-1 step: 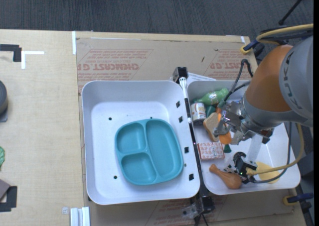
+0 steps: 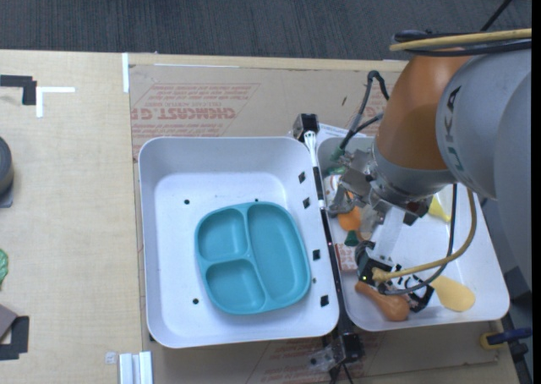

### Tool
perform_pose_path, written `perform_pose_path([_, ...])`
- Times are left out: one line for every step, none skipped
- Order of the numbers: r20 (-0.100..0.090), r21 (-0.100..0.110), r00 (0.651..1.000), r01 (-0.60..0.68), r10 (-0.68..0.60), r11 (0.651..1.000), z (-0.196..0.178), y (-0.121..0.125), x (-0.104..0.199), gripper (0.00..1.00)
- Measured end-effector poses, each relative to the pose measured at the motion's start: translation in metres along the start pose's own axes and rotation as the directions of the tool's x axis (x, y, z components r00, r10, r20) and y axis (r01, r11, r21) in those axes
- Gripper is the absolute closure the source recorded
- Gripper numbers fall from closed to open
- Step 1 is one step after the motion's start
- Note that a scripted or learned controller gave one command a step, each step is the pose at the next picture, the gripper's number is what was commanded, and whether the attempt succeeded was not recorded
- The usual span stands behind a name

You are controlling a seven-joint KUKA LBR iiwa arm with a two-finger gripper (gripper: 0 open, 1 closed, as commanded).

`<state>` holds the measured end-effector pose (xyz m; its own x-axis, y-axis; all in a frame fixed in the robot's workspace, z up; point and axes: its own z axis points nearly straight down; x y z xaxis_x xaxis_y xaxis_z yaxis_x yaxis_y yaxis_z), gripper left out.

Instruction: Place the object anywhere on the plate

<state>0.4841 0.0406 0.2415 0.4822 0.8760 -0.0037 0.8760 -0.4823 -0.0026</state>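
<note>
Big grey arm (image 2: 482,128) with the orange band hogs the upper right of the frame, closest thing to the lens, and it's bent down into the right bin (image 2: 489,271). The gripper (image 2: 348,201) sits low at that bin's left edge, just beside the walls where it meets the left bin (image 2: 161,205). The wrist covers it, so I can't tell if the jaws are spread or pressed together, or if anything's in them.

The object to move has to be one of the bits in the right bin. My guess is the orange piece (image 2: 351,221) right below the gripper. The teal plate (image 2: 270,247), three compartments, lies in the middle of the left bin, lower centre of frame, nothing on it.

What could go wrong: it's cramped in there. A brown drumstick-looking thing (image 2: 382,303) and a yellow pear shape (image 2: 456,294) lie toward the lower right, another yellow bit (image 2: 440,209) peeks out beside the arm, and there's something green (image 2: 339,159) higher up. A grab could snag a neighbour or come up with nothing. Then the carry has to clear both bin walls in between, and a weak pinch would drop the thing short of the plate.
</note>
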Motion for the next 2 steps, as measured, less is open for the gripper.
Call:
perform_pose_path([0.001,-0.001,0.984,-0.179,0.179,0.984,-0.0262,-0.0194,0.0905,1.00])
perform_pose_path([0.002,-0.001,0.984,-0.179,0.179,0.984,-0.0261,-0.0194,0.0904,0.00])
